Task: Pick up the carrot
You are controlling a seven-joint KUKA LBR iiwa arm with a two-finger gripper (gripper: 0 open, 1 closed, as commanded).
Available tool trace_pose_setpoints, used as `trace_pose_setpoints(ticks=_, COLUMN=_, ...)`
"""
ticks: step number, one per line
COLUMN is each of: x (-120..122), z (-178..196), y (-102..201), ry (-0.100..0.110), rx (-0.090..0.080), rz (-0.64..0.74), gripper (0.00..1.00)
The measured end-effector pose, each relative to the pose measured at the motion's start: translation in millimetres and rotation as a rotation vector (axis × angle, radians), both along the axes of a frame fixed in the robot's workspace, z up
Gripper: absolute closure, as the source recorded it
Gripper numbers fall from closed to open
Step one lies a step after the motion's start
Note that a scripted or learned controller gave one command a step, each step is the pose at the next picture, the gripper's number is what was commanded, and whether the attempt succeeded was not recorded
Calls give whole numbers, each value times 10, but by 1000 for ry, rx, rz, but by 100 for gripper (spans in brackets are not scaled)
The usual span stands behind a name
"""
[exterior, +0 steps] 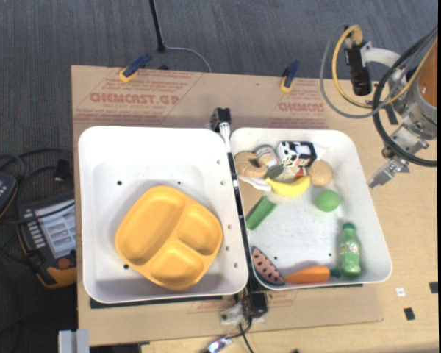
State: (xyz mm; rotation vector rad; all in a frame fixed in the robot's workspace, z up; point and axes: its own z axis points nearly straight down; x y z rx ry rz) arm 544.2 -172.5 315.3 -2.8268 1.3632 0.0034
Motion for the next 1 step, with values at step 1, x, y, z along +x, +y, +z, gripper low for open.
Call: trace_pose_setpoints(ticks=1, x=-65, z=-718, y=181, ry=1, rx=1, rz=318, gripper=100)
